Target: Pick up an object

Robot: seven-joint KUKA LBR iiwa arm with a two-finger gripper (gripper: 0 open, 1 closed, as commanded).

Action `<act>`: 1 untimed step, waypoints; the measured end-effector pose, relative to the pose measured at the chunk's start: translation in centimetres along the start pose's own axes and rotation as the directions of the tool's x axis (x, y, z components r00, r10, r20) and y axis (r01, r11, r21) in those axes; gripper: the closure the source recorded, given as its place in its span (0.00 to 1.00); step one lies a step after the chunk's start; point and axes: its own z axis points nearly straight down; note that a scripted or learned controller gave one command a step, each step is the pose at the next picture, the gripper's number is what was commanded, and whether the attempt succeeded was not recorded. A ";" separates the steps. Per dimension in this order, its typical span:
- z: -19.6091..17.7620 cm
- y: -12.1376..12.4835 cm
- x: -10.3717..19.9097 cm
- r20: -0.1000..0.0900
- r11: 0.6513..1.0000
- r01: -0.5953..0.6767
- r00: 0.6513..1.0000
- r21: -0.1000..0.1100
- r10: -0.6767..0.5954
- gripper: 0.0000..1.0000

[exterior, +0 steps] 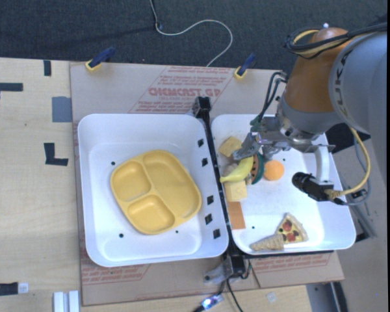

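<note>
A dark carpeted floor [65, 18] lies beyond a pale wooden counter [26, 207] marked with black tape shapes. On the counter, a sheet of printed cardboard [175, 93] is held by two blue-and-yellow clamps [101, 58] at its far edge, and a thin white cable [195, 28] curls across the carpet behind it.

Two shallow white plastic bins sit side by side on the cardboard, joined by a black divider. The left bin [97, 135] carries a smooth yellow plate [156, 190] with rounded corners and three compartments. The right bin [338, 220] holds small toy foods: a triangular pizza slice [285, 233] near the front edge, a flat orange-brown strip [236, 214] by the divider, pale yellow cheese-like blocks [235, 190], a curved yellow banana [239, 170] and a round orange ball [273, 170].

The grey arm [351, 70] with its glossy orange band reaches in from the right. Its hand [255, 153] is down among the objects, just above the banana and beside the ball; I cannot tell whether its grip is apart or together, nor whether it holds anything.
</note>
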 end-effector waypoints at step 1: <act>-1.4 0.6 1.3 -0.001 1.000 0.002 1.000 -0.001 -0.002 1.00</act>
